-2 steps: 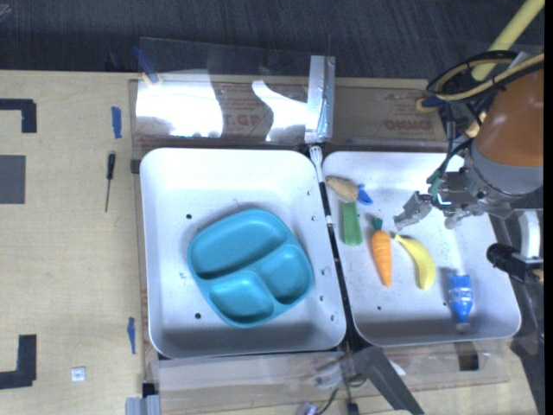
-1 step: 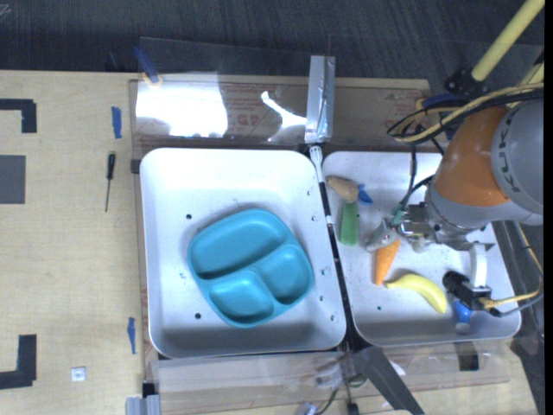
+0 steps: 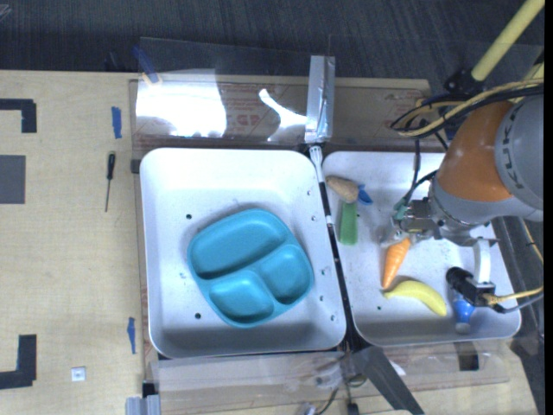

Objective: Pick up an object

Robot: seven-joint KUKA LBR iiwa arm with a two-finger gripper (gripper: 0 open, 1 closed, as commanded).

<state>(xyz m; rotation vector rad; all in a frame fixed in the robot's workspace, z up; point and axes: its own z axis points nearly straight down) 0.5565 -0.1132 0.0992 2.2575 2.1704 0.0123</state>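
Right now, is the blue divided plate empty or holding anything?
Empty: all three compartments of the blue plate show bare blue.

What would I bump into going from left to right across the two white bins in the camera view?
blue three-part plastic plate → green stick-shaped toy → orange toy carrot. The yellow banana sits just below the carrot, so I left it out of the order.
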